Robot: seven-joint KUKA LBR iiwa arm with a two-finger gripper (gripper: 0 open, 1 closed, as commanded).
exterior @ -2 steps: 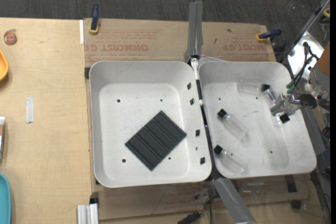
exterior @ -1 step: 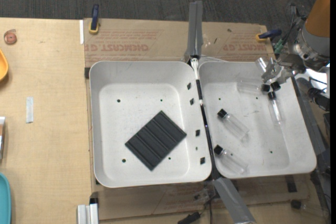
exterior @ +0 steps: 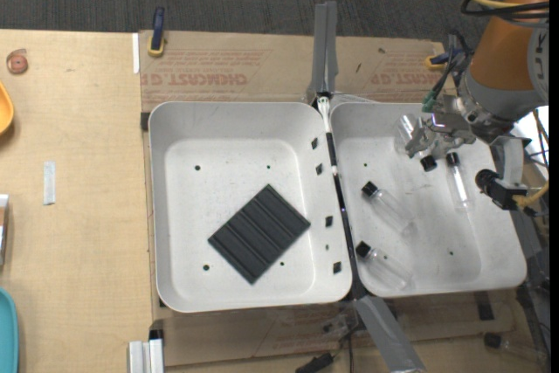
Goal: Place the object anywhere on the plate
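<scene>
Arm over right bin, no pick yet

Gripper hangs above the right bin's far end; can't tell its grip state. Clear tubes lie loose on that bin's floor, the likely objects. Dark ridged plate sits flat in the left bin, ready as drop target.

A robotics lab: white bins clamped to a cardboard-covered bench (carpet floor behind).
</scene>
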